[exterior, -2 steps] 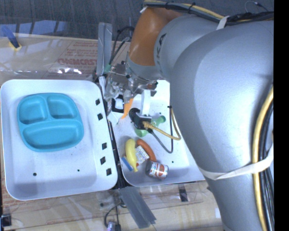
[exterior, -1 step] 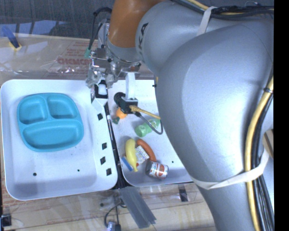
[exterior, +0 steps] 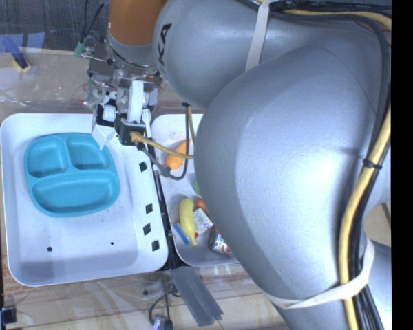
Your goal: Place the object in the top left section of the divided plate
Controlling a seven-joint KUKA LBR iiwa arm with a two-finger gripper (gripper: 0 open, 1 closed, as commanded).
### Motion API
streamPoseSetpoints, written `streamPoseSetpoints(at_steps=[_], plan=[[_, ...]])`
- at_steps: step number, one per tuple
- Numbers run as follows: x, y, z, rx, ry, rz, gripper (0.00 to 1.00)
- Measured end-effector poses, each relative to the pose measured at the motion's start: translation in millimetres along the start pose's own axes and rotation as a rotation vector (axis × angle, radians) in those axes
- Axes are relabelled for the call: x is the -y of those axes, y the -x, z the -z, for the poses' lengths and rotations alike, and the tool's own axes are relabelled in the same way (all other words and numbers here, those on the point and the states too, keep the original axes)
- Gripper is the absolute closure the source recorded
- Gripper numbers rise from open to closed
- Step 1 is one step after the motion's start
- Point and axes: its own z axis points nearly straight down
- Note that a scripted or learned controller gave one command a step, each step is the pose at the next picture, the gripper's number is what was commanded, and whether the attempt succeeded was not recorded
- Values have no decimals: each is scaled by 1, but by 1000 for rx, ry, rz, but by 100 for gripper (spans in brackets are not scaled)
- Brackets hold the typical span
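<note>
You are looking down on the gripper point(exterior: 104, 137) hanging over the right rim of the left bin point(exterior: 76, 253), just beside the blue divided plate point(exterior: 72, 174). Whether it is spread or pinching something, I cannot tell — pale fingertips are showing at the plate's upper right edge, but nothing is plainly sitting between them. So the object itself is not identifiable here; it may be at the gripper, or it may be lying among the things in the right bin point(exterior: 193, 253), where a yellow banana-shaped piece point(exterior: 186, 217) and an orange piece point(exterior: 175, 158) are resting near the arm's grey bulk. Those pieces are looking like smooth moulded plastic — light, stiff and a little slippery, by my judgement — so you would be wise taking one across its narrow middle. The plate is reading as glossy, rounded plastic with three shallow wells; the top left section point(exterior: 47, 155) is lying well across from the gripper.
</note>
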Motion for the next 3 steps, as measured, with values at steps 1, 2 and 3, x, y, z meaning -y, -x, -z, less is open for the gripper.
streamPoseSetpoints(at_steps=[1,2,3], plan=[[0,0,0,0,0,0,0],[-1,6,-106,1,-3,155,0],[0,4,-95,1,-5,163,100]])
